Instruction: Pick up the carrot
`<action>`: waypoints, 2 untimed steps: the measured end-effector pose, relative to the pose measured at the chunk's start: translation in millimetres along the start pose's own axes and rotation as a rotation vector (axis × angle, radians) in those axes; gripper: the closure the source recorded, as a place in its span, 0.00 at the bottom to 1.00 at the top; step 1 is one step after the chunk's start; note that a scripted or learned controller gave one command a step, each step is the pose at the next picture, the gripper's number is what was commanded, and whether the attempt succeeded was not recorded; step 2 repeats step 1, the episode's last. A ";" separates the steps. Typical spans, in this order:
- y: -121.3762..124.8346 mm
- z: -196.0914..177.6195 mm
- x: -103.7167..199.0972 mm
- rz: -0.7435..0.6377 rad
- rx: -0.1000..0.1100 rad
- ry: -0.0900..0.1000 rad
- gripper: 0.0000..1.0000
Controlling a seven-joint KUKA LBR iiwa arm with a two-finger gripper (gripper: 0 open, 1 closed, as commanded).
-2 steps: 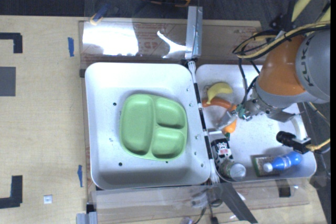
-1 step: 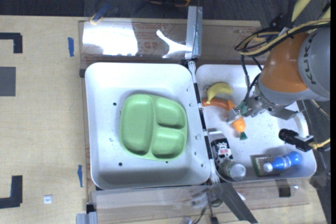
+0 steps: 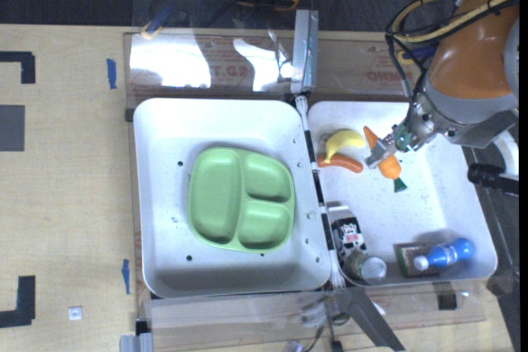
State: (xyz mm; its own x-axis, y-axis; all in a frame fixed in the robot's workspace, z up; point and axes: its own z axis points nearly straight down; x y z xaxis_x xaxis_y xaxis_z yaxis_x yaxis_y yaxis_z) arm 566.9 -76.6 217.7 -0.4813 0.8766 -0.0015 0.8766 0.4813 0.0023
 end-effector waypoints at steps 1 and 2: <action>15.6 -44.9 -5.9 0.123 -0.001 -0.002 1.00; 15.6 -44.9 -5.9 0.123 -0.001 -0.002 1.00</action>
